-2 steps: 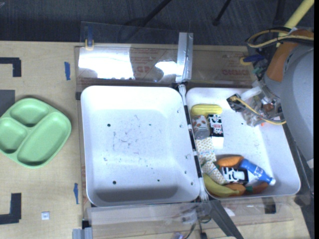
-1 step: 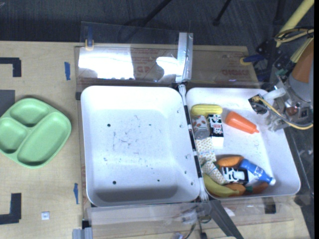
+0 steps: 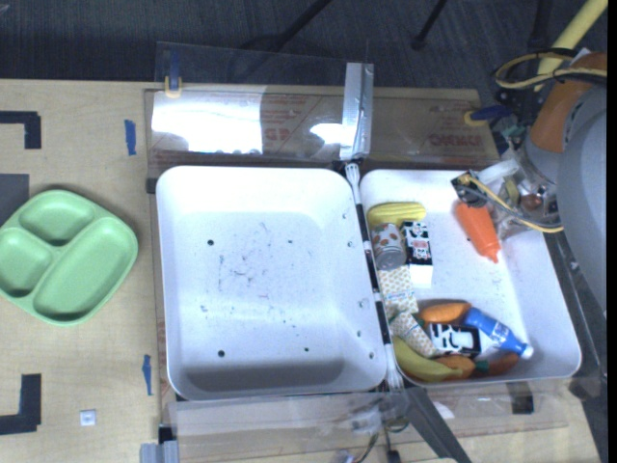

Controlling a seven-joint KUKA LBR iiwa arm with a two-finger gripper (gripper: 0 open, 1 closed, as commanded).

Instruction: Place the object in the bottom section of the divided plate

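The toy carrot (image 3: 480,230) lay in the right bin (image 3: 540,297), near its far edge, just below my gripper (image 3: 492,196); I judged it the likeliest piece to carry. It looked light, stiff and smooth plastic, tapered, so I reckoned a hold across its thick upper half would slip least. How my jaws stood, and whether they had anything, I could not tell. Below it sat a banana (image 3: 424,363) and a blue bottle (image 3: 494,333). The green divided plate (image 3: 77,268) waited well apart, beyond the left bin (image 3: 260,258).
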